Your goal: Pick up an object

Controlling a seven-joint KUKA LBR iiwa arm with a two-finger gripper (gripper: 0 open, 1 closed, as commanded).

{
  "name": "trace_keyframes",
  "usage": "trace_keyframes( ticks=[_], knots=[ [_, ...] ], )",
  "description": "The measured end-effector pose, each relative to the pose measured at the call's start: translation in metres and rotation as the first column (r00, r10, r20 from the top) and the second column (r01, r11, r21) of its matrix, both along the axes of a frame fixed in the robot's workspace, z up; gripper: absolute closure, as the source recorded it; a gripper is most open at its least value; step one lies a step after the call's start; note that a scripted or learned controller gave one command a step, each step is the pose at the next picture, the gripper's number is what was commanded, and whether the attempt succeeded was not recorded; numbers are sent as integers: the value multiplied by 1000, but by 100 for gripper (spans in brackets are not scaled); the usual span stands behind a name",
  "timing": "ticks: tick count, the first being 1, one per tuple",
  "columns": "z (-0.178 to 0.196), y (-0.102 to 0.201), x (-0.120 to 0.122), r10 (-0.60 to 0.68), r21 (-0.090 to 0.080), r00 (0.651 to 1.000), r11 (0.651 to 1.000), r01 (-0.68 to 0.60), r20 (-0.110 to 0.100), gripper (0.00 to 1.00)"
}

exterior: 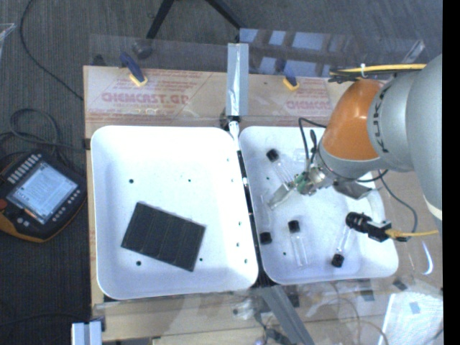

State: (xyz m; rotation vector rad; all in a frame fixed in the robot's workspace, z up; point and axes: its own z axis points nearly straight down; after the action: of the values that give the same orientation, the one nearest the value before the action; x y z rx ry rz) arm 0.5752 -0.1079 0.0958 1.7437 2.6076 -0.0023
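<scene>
Clear vials with black caps, scattered loose across the right bin (388,264): easy pickings, none stacked. Tool (305,183) low over one vial (282,192) near the bin's middle; spread or pressed together, cannot tell. Dark flat panel (163,236) alone in the left bin (108,192), well apart. Yellow cable (413,232) trailing nearby, possible snag.

A handheld control pendant (39,196) with a lit screen lies on the carpet at the frame's left edge. Black tripod legs (188,2) stand at top centre. Two yellow clamps (133,69) grip the bench's far edge.
</scene>
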Motion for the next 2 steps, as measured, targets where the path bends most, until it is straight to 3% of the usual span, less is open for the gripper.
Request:
trace_keyframes(
  ticks=[1, 2],
  knots=[
    [-4, -1, -16, 19, -6, 1000, 1000, -19, 18, 0],
    [-5, -1, 35, -12, -3, 1000, 1000, 12, 10, 0]
  ],
)
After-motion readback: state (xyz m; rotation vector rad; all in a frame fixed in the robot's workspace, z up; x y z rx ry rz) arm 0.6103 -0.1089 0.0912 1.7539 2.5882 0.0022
